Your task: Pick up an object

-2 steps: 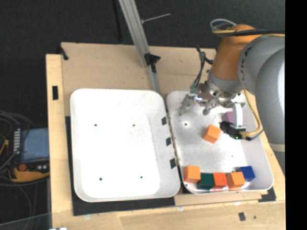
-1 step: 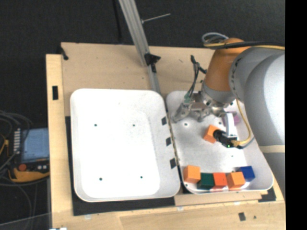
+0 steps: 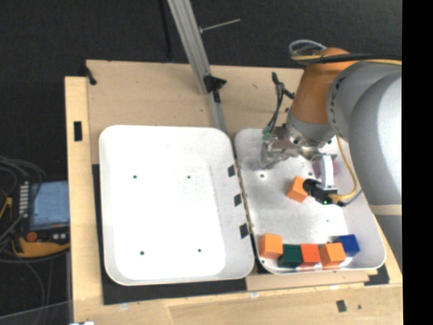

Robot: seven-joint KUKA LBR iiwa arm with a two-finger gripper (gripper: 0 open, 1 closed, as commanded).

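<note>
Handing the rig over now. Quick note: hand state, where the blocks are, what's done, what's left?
Hand: low over the far end of the right bin, nothing visible between its fingers; open or shut can't be told.
Blocks: one orange block alone mid-bin, close to the wrist. Along the near wall: orange cube, green block, two more orange blocks, blue block.
Left bin: no blocks.
Done: no pick visible.
Left: grasp and lift one block.

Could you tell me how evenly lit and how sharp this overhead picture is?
Camera view: the left bin is bright, nearly washed out; the floor around the bench is very dark; the blocks along the right bin's near edge are soft-edged; the arm looms large, slightly blurred.
</note>
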